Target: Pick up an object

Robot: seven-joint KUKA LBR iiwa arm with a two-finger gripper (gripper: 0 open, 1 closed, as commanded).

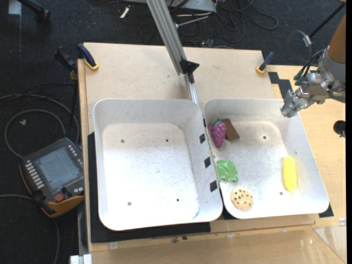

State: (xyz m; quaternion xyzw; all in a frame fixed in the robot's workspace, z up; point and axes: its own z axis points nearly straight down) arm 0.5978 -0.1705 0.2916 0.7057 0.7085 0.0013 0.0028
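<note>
The right bin [311, 172] holds several small items. A purple grape bunch [218, 132] lies at its left side, with a brown block [231, 131] touching it. Below them sit a green leafy piece [226, 170] and a round cookie [241, 198]. A yellow corn cob [289, 173] lies near the right wall. My gripper [290, 108] hangs above the bin's far right corner, well apart from every item, with nothing seen held in it.
The left bin [104, 147] stands beside the right one. A slanted metal pole [168, 29] runs down to the bins' shared far edge. Clamps [88, 56] sit at the board's back corners. A teach pendant [52, 172] lies off the bench, left.
</note>
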